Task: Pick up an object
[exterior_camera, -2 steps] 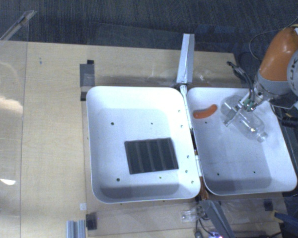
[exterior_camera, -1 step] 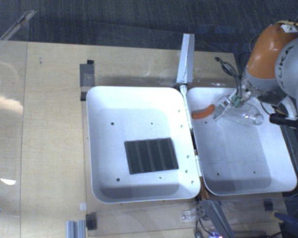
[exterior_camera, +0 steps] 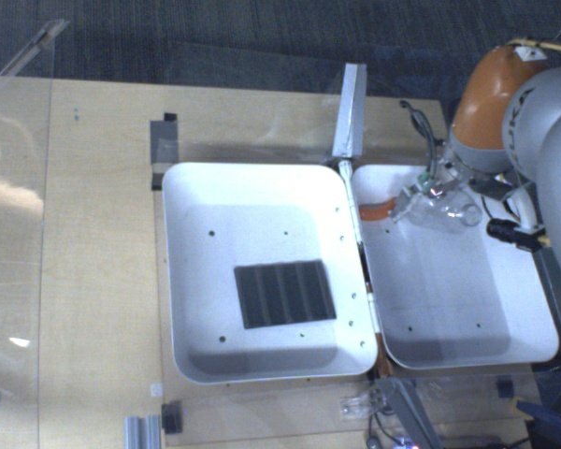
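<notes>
While claw (exterior_camera: 428, 195) hovers right bin (exterior_camera: 467, 330), ribbed mat (exterior_camera: 285, 294) lies left bin (exterior_camera: 201, 241).

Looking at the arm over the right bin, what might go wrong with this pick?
Three risks stand out. The tool sits close to the right bin's back wall, so it might knock the rim. The orange object lies tucked in the corner by the divider, leaving little room for a grip. The clear object is transparent against white, so a grasp could easily miss it. The dark ridged block in the left bin lies far from the arm.
</notes>
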You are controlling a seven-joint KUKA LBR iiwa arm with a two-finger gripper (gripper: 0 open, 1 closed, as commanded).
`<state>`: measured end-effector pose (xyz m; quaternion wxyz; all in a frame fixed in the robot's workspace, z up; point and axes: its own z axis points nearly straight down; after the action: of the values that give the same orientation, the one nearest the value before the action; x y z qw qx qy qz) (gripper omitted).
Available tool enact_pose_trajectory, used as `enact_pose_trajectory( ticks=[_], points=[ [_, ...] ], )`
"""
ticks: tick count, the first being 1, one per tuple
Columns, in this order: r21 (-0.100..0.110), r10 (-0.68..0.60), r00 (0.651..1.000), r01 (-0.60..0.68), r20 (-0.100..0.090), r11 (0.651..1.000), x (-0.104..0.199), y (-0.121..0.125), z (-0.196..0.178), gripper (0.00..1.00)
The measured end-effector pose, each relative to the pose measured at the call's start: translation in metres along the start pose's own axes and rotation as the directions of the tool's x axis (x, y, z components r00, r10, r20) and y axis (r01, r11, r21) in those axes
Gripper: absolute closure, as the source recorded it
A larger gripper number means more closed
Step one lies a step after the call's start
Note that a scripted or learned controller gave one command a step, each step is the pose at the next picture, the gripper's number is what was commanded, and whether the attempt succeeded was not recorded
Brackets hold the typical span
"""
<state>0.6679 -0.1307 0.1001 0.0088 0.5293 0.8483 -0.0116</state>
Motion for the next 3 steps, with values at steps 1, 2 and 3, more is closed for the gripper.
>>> enact_pose_trajectory(
  ticks=[1,2,3],
  points=[
    [0.006,-0.063,0.998,0.063,0.005,0.998,0.003,0.000,0.000,0.00],
    [-0.021,-0.110,0.994,0.109,-0.018,0.994,-0.031,-0.012,-0.079,0.00],
    [-0.021,-0.136,0.991,0.136,-0.008,0.990,-0.012,-0.001,-0.033,0.00]
  ],
)
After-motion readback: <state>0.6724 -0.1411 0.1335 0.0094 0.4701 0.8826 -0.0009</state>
